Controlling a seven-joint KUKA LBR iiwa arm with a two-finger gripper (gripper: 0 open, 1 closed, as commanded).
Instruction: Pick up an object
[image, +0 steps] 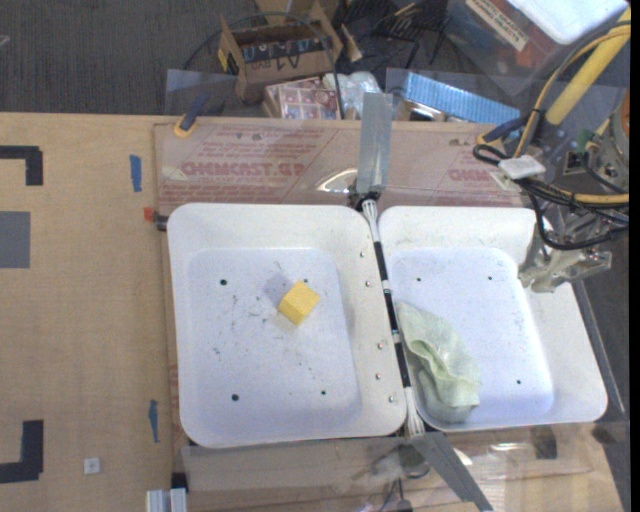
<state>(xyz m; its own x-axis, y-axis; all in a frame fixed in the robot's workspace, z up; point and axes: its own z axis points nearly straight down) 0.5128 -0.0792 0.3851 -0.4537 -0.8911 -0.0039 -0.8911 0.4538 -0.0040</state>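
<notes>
While nothing is picked up yet, I am at the start: choosing a thing and reaching for it.

From the left: the yellow block (298, 302) sits near the middle of the left bin (200, 420). The pale green cloth (440, 362) lies crumpled at about 7 o'clock in the right bin (575, 400), against the middle wall. My gripper (556, 268) hangs at that bin's 3 o'clock edge; I cannot tell how its jaws stand. Next, I think, it must swing left and go down over the cloth.
</notes>
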